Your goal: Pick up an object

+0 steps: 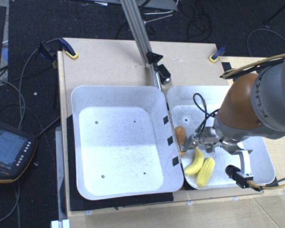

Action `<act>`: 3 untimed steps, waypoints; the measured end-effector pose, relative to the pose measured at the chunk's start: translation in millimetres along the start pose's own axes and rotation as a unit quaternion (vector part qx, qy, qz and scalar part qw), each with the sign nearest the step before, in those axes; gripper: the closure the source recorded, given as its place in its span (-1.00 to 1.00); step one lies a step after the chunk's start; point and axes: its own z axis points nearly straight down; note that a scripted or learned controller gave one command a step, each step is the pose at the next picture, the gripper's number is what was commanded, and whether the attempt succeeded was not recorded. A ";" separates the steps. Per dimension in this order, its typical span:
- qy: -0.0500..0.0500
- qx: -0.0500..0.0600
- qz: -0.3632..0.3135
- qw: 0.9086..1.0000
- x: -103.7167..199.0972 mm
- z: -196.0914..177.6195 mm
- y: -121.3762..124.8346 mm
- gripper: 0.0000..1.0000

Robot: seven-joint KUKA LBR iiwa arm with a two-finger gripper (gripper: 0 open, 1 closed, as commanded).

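Observation:
In the right bin [190, 104] lie a yellow banana [195, 162], a yellow corn cob [206, 171] beside it, and an orange-brown sausage-shaped thing [180, 135] against the bin's left wall. My gripper [202, 143] hangs low over the bin, just above the banana's upper end and right of the orange-brown thing. The arm's grey and orange wrist [247, 106] covers much of the bin's right side. Nothing is visibly held.
The left bin [80, 127] sits beside the right one, sharing a raised divider with black clips [170, 140]. A slanted metal pole [138, 27] rises behind the bins. Clamps [69, 49] sit at the bench's back corners.

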 end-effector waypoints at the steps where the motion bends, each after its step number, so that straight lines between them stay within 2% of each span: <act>1: 0.001 0.001 -0.001 1.000 1.4 -8.5 -0.7 1.00; 2: 0.001 0.000 -0.001 1.000 -5.2 -55.7 -6.0 1.00; 3: 0.001 -0.001 -0.002 1.000 -5.9 -118.0 -2.6 1.00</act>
